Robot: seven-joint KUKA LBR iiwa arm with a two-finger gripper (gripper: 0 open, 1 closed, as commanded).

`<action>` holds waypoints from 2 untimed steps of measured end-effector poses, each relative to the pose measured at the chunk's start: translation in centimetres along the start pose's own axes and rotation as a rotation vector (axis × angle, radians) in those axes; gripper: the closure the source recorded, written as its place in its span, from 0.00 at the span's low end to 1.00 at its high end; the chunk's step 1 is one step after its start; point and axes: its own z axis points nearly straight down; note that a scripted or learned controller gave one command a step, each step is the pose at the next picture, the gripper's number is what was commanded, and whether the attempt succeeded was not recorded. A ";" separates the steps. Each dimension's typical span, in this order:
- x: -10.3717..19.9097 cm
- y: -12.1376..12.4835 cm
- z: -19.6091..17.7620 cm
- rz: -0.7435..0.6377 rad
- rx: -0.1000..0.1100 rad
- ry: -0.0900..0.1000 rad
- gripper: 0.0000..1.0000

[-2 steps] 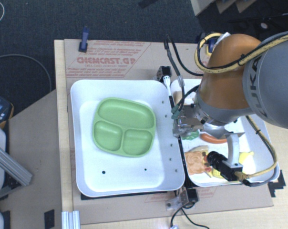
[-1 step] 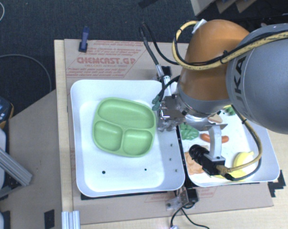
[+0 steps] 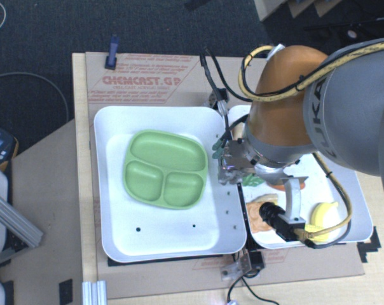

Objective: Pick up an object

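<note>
Camera view. The arm (image 3: 344,113) is reaching in from the right and is covering most of the right bin (image 3: 362,216). The tool (image 3: 229,169) is hanging low over the line where the two bins meet, just beside the right edge of the left bin (image 3: 106,170). Whether the tool is wide or narrow cannot be told, since the wrist is hiding it from above. Nothing is showing in its grasp.

Candidate objects:
- A green divided plate (image 3: 164,168) is lying flat in the left bin, toward the far half, with three compartments facing up. Its right rim is sitting near the tool but apart from it.
- A yellow banana-shaped piece (image 3: 323,215) is lying in the right bin, near the front.
- An orange piece (image 3: 267,207) is lying in the right bin, close to the shared wall and partly under the arm.
- A small green piece (image 3: 252,182) is peeking out just beside the tool; contact with it cannot be told.

The bins are resting on a brown surface (image 3: 147,75).

Progress, as a judgement: the approach is looking done or nearly so, with the tool down at bin level. The grasp is not confirmed. Closing on an object and lifting it clear are both remaining. Which piece is being targeted is uncertain; the small green piece and the plate rim are lying closest.
</note>
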 end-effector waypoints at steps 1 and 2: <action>-2.7 -0.3 -16.5 -0.003 -0.026 0.004 1.00; -2.5 -0.4 -16.7 -0.005 -0.010 0.000 1.00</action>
